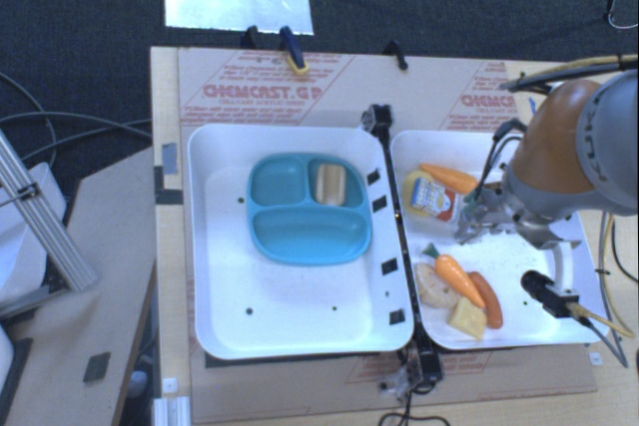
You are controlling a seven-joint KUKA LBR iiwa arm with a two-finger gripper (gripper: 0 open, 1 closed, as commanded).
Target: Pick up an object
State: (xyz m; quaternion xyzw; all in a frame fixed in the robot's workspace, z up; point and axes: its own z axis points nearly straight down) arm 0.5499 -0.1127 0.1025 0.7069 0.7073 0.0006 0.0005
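While your gripper (pixel 477 222) hovered low in the right bin (pixel 589 239) beside the yellow bottle (pixel 431 196), its finger state could not be told, operator.

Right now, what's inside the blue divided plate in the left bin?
The blue divided plate holds one tan bread-like piece in its small upper-right compartment. The other two compartments look bare. The plate hides the bin floor beneath it.
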